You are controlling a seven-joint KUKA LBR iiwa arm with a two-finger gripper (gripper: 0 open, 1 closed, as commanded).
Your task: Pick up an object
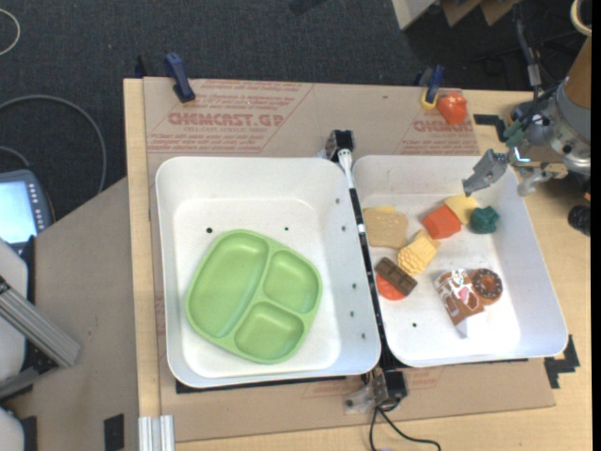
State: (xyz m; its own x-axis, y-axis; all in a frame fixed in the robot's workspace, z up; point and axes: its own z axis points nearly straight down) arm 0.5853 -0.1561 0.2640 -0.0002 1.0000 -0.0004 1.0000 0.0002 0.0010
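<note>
Toys (441,222) sit bunched just below-left of my pincer (500,169), whose opening I can't tell, nothing visibly held; crowding risks a glancing, failed grab.

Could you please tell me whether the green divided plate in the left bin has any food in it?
Empty. The green plate lies flat in the left bin, and all three compartments show bare green.
</note>
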